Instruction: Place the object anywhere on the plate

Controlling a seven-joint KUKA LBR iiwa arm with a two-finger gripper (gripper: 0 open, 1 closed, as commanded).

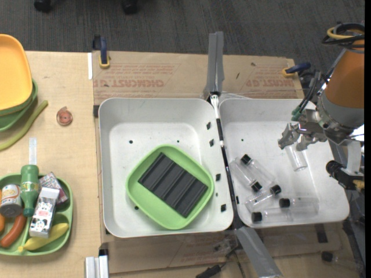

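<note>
A green plate [137, 177] lies in the left bin, and a dark grey ridged slab [174, 184] rests on it. In the right bin lie several clear vials with black caps [255, 177], toward the front. My gripper [298, 141] hangs over the right part of that bin, under the orange band of the arm [348, 77]. A clear vial [298, 158] shows directly below the gripper; whether it is held or lying on the bin floor is unclear.
The two white bins [116, 126] meet at a middle wall [219, 149]. Left of the bins stand a green tray of toy food [64, 225] and stacked yellow and green plates [14, 80]. Cables hang by the arm at the right.
</note>
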